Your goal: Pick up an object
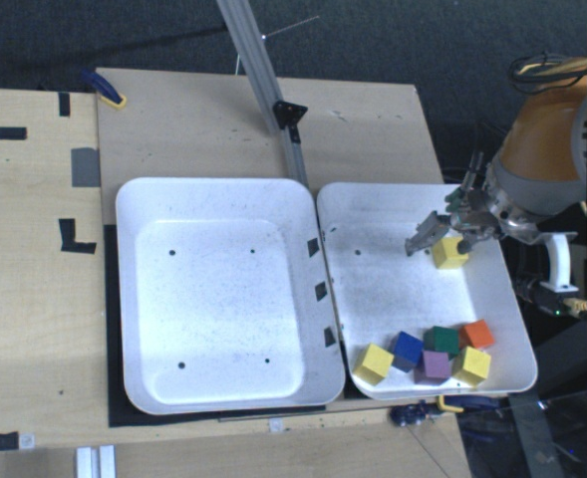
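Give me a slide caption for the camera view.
End effector at a yellow cube in the right bin; six cubes clustered below.

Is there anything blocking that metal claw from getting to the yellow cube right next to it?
Nothing visible does. The end effector is right beside the yellow cube in the right bin, and the other blocks are clustered at the bin's near edge, well apart.
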`<state>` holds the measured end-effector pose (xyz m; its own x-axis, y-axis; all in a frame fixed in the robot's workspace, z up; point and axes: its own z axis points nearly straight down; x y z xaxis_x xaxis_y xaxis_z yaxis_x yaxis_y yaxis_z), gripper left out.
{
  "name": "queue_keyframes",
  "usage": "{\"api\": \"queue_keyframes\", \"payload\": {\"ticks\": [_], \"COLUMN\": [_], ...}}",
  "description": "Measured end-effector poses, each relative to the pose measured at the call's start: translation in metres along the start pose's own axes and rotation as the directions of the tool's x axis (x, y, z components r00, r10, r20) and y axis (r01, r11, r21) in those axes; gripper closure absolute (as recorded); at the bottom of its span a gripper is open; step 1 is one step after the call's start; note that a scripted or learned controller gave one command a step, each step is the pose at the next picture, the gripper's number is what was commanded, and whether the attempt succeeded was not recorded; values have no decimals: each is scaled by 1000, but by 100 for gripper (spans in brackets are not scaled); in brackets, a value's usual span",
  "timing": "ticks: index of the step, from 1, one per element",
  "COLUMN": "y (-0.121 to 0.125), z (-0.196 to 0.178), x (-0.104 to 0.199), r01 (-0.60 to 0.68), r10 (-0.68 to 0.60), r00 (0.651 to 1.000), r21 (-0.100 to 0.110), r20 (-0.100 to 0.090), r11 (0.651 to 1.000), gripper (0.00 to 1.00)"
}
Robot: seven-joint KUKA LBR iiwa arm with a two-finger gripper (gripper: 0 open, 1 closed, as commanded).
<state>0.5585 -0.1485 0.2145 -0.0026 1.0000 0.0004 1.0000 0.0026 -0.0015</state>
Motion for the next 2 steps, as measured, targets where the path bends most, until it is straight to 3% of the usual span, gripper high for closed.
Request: {"api": "queue_keyframes", "payload": {"ticks": [1,2], "y": [0,1], "z": [0,61], "x": [0,8], "r01": [-1,-1], "r10": [1,1], "r00": [1000,1000], "r21": [0,6], "r20": [0,0], "r11": [1000,1000], "gripper": [0,0]}}
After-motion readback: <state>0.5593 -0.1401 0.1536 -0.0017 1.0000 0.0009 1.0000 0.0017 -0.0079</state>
